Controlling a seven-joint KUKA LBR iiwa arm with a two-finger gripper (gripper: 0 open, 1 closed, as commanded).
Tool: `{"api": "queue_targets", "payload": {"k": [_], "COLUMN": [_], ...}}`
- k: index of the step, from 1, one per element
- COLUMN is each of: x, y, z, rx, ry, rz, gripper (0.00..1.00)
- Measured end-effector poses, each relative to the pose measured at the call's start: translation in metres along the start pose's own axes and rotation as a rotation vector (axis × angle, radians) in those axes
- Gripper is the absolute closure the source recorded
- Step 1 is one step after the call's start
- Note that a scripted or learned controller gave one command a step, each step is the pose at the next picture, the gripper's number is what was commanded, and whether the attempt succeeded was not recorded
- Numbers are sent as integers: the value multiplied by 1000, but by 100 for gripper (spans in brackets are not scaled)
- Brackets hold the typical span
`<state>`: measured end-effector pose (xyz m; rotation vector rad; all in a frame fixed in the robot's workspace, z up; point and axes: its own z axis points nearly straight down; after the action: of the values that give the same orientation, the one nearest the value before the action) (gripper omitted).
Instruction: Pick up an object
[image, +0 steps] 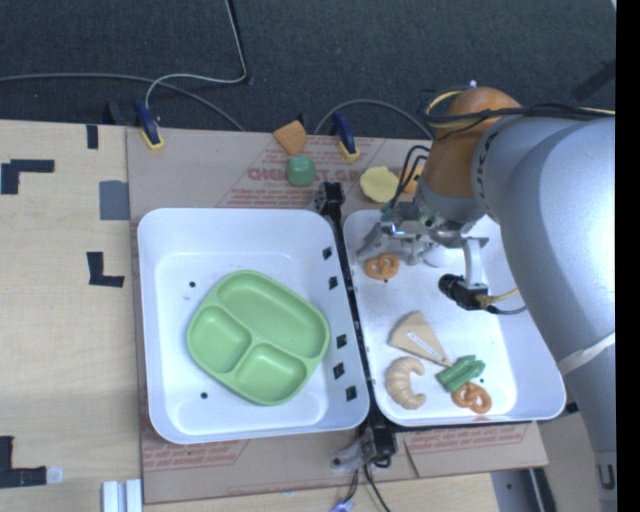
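a: what's where, biggest first?

b: the arm (540, 200) fills three o'clock. the left bin (160, 300) holds a green divided plate (258, 336) at nine o'clock, likely parked clear of the picking.

a: and the gripper?

b: the gripper (392, 240) hangs just above a small pretzel (380, 266) at the right bin's (520, 400) top, probably lined up to grab it. grasp state: cannot tell. cheese wedge (418, 338), croissant (404, 382), green piece (459, 373) lie at five o'clock.

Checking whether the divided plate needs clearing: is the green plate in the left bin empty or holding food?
Empty. All three compartments of the green plate show bare green.
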<state>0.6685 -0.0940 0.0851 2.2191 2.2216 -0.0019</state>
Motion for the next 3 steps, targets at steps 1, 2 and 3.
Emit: {"api": "queue_targets", "payload": {"k": [1,2,3], "x": [-4,-3,46], "y": [0,0,1], "z": [0,-10,-101], "rx": [-1,-1,-2], "ry": [1,-1,2], "rz": [-1,-2,-2], "gripper": [0,100,100]}}
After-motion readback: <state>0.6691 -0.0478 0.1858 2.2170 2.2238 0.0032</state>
